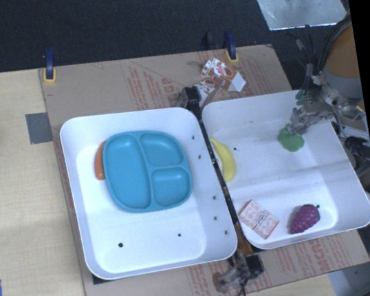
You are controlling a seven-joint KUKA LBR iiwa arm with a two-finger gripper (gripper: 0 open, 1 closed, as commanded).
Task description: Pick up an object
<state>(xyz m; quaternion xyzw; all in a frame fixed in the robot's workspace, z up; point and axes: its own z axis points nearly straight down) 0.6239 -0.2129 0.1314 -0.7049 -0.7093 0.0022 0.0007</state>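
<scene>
Pale wooden bench (23, 225) under a brown cardboard sheet (126, 83), with two white bins side by side on top.

Likeliest target: small green lump (292, 140), lying in the right bin (281, 181) toward its far right corner, on the bare white floor. Directly beside it, touching or nearly so at its upper right, the gripper (300, 120), reaching in over the bin's right wall. Open or closed: cannot tell from this slant, metal and shadow running together. No sign of the lump lifted; looks to be resting on the bin floor.

Further out in the same bin: yellow banana (226, 159) against the left wall, small printed box (257, 219) near the front edge, purple grape bunch (304, 218) just beside the box. Well apart, in the left bin (151, 243): blue divided plate (148, 169) with something orange (97, 163) peeking from under its left edge. Crumpled wrapper (219, 76) on the cardboard behind the bins.

Judged step: at the grasp itself, down at the object, lift not yet made. Next move calls for a firm close around the lump, then a straight rise, clear of the bin wall. Risk: rounded lump rolling or squirting aside if caught off-centre.
</scene>
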